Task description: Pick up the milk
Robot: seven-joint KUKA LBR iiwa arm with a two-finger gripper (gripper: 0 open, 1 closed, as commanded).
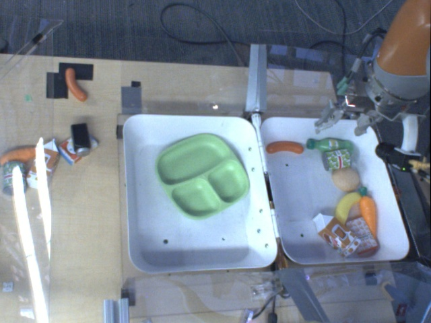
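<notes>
- hand point(347, 121) hovers over the far edge of the right bin point(296, 241), fingers spread apart with nothing between them.
- milk point(348, 237), an orange and white carton, lies at the right bin's near side, well apart from the hand.
- carrot point(368, 215) and banana point(347, 206) lie just beside the carton.
- green tray point(202, 174) sits in the left bin point(145, 247).

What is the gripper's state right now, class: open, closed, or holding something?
Two-finger gripper: open, fingers spread, holding nothing, above the right white bin's far edge, near the green bottle.
</notes>
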